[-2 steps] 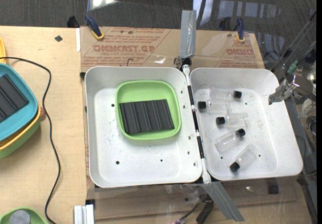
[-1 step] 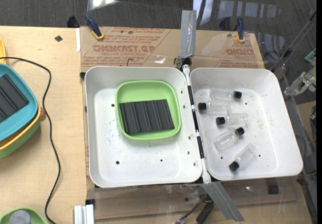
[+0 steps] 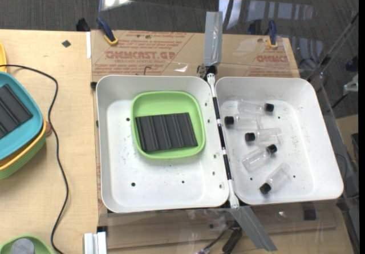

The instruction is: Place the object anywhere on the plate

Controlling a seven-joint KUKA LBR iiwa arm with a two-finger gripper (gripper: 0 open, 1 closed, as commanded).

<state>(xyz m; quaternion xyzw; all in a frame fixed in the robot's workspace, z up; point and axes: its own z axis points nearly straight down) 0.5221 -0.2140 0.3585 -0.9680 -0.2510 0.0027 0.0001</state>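
Below me sit two white bins, touching along their inner rims. The left bin point(image 3: 114, 184) holds a green plate point(image 3: 167, 124), square with rounded corners, set toward the bin's far half; a dark ribbed mat point(image 3: 166, 132) lies flat inside it and covers most of its floor. The right bin point(image 3: 319, 133) holds the vials point(image 3: 259, 136): about five small clear tubes with black caps, lying on their sides, scattered through the middle of the bin, some close together, one nearer the front rim. None of them is on the plate; all lie in the other bin. Whether my jaws are spread or closed I cannot tell from here. Behind the bins lies a brown cardboard sheet point(image 3: 148, 47) printed in red; I read "CHEMCAST GP" on its left part, and the same print repeats, partly cut off, at the right. Two clamps point(image 3: 106, 30) pin the sheet. At the left edge a teal tray point(image 3: 20, 116) rests on the wooden bench point(image 3: 45, 201), with a black cable point(image 3: 57, 150) trailing past it.
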